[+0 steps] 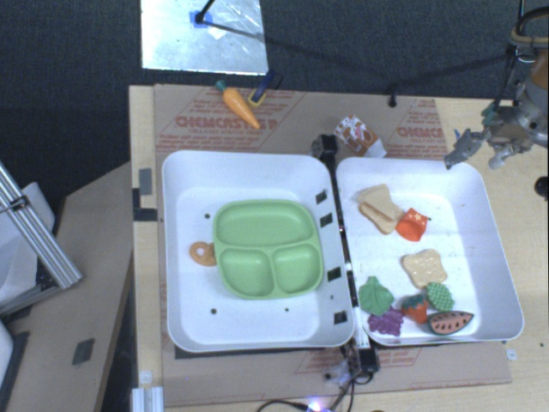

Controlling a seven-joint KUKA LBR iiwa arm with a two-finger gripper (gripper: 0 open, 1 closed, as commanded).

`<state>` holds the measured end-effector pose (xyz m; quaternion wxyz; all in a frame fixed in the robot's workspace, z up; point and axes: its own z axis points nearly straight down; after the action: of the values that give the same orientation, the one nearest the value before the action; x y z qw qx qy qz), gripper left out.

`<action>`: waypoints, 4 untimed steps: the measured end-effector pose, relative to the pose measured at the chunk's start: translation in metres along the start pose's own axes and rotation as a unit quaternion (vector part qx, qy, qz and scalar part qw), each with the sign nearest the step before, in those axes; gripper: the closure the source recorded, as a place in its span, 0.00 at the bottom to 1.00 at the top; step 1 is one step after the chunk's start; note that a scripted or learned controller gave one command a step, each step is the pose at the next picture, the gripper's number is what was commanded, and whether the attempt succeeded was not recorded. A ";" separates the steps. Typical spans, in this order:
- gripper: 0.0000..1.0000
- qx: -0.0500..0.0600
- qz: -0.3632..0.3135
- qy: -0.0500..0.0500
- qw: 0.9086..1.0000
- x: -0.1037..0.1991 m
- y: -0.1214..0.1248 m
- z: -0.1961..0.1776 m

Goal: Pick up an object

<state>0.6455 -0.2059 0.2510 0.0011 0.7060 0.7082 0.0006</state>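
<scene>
My gripper point(474, 156) hangs over the far right corner of the right bin point(497, 256), open with nothing between its fingers. In that bin lie a tan bread slice point(378, 207), a red pepper piece point(413, 223), a pale toast point(424, 267), a green leaf point(375, 296), purple grapes point(388, 322), a watermelon slice point(449, 322) and a green textured piece point(440, 295). The nearest item, the red pepper piece, sits well to the near left of the gripper.
The left bin point(184, 196) holds a green divided plate point(266, 247) and a small orange ring point(203, 253). Beyond the bins, a toy carrot point(240, 106) and a small wrapped packet point(356, 134) rest on the cardboard. A shiny metal sheet point(204, 24) lies further back.
</scene>
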 end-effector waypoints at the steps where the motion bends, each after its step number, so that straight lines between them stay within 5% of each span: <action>1: 0.00 0.002 0.000 0.001 1.000 0.003 0.002 0.062; 3: 0.00 0.001 -0.001 0.000 1.000 0.005 0.000 0.168; 4: 1.00 -0.002 -0.002 -0.001 1.000 0.005 0.002 0.154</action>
<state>0.6481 -0.2015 0.0971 0.0030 0.7045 0.7097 0.0015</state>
